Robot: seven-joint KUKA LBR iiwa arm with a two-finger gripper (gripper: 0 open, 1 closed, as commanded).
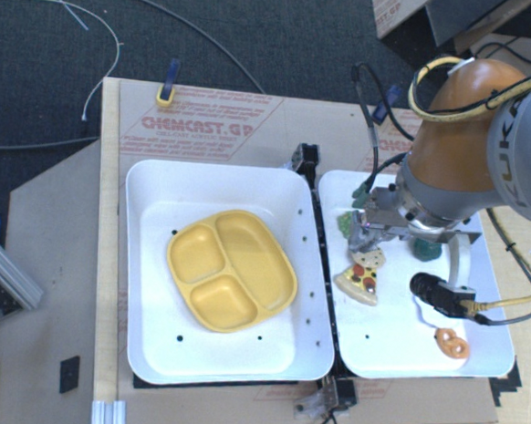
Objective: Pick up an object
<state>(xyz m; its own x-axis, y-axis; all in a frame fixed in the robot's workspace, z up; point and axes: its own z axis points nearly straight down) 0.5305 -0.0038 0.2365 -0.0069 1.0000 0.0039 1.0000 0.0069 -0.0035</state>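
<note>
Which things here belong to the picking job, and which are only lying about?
Belong to the job:
gripper; right bin with pizza slice, pretzel, green toy, teal toy; left bin with yellow plate.

Only lying about:
clamp on the board; thin cable on the carpet; cardboard box at the top.

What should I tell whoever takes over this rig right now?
Claw: low over the right bin, close over the pizza slice toy; open or shut, cannot tell.
Same bin: pretzel near the front, green piece and teal piece by the claw.
Left bin: yellow divided plate.
Done: nothing seen lifted.
Left: grasp and lift one object.
</note>
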